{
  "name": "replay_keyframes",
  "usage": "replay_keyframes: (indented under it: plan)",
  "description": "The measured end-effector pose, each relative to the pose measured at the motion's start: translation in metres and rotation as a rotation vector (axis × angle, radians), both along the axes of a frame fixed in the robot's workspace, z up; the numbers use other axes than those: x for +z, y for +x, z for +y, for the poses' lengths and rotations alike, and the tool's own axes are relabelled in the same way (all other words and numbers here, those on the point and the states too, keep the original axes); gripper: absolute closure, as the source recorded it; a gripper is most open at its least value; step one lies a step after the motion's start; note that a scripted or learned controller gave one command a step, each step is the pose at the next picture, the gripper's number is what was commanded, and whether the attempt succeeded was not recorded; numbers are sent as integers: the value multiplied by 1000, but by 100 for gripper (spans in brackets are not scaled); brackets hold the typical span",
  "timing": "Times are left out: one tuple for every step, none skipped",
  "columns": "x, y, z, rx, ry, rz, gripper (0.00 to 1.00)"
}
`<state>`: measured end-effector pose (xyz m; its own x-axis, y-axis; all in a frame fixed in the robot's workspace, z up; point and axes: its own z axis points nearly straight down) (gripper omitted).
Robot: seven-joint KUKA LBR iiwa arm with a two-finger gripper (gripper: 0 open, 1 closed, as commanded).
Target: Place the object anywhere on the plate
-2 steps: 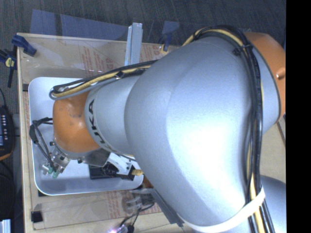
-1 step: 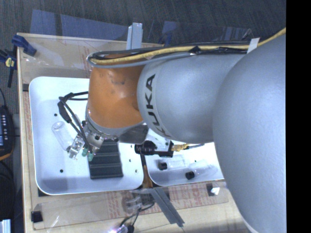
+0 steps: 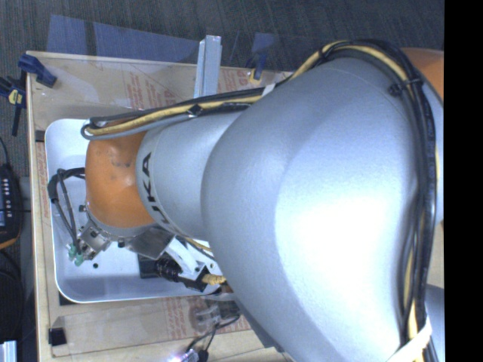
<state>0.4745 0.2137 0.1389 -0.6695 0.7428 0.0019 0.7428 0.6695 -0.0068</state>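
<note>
We are watching the grey arm (image 3: 302, 202) covering most of the worktop (image 3: 113, 89) and the white bin (image 3: 64, 149), hiding object and plate, so grip advice and the hand's state are staying beyond us

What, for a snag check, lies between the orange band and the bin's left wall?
Thin black cables loop there, over white bin floor, in the camera view.

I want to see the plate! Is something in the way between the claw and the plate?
I cannot tell. The big grey arm covers most of the bench, and its orange band hangs over the left white bin. The claw sits low in that bin. What lies under the arm is hidden.
</note>
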Motion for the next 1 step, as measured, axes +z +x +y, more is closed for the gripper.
replay_keyframes:
  plan:
    - [123,2,-42,-91,3,-6,100]
